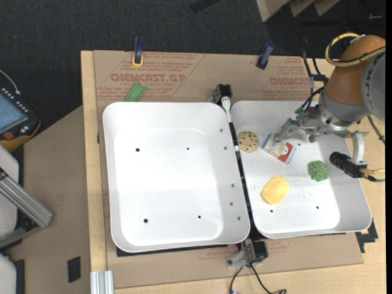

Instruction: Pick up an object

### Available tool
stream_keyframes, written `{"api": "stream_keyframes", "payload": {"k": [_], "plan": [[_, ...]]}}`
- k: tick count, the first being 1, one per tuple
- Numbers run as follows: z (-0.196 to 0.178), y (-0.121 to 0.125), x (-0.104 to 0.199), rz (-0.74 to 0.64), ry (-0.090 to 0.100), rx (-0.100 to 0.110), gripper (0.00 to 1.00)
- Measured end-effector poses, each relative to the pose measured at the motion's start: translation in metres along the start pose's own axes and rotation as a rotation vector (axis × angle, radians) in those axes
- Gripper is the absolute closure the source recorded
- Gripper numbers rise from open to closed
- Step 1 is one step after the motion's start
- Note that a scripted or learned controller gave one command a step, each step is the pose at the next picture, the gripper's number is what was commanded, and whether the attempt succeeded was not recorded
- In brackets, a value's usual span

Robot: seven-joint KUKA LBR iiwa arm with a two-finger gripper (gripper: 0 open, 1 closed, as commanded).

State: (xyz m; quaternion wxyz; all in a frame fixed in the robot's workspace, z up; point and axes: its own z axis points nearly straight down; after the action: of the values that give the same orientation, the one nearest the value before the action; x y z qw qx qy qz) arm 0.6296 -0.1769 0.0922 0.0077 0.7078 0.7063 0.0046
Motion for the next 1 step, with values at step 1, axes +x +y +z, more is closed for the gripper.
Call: {"api": "stream_keyframes", "payload": {"k": [1], "plan": [[-0.0005, -0.016, 0.0066, 0.001, -0.001, -0.002, 0.0]]}}
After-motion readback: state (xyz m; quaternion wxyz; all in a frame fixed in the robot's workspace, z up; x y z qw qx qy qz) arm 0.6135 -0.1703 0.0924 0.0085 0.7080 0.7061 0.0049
